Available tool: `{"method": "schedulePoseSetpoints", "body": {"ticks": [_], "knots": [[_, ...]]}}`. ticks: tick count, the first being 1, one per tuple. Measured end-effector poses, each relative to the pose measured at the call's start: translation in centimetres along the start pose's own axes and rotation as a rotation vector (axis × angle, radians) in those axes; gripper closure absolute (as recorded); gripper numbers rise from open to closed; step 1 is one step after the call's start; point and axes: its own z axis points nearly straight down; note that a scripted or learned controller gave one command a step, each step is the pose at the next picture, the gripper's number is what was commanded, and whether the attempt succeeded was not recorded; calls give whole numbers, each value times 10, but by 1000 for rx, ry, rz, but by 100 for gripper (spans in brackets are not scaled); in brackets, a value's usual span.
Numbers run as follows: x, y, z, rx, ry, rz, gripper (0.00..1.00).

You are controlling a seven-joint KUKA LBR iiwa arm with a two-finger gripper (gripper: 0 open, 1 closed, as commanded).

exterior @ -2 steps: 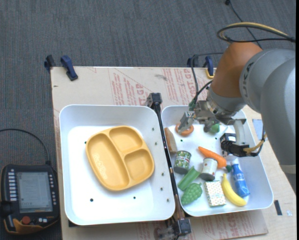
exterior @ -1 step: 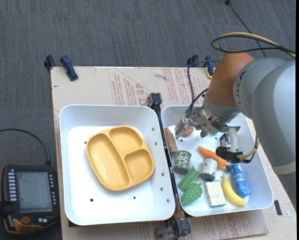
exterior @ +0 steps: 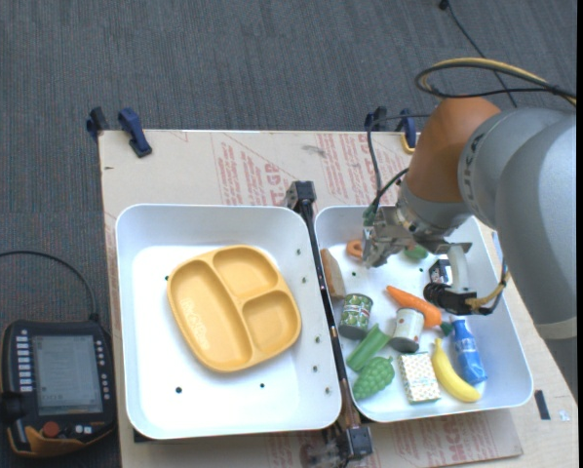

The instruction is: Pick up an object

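Camera view puts my end effector [exterior: 381, 249] low in the right bin [exterior: 514, 383], over the orange piece [exterior: 355, 250]; I cannot tell its opening. Nothing looks lifted yet, so the pick remains.

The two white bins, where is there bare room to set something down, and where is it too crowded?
The left bin has bare floor around the yellow divided plate, widest along its near and left walls. The right bin is crowded: can, carrot, banana, blue bottle and green toys fill the middle, with the gripper over its far part.
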Motion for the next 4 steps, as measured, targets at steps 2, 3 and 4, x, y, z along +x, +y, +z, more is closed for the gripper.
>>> {"method": "schedulePoseSetpoints", "body": {"ticks": [2, 3, 4], "knots": [[0, 0, -10, 0, 1, -1, 100], [0, 0, -10, 0, 1, -1, 0], [0, 1, -20, 1, 1, -2, 100]]}}
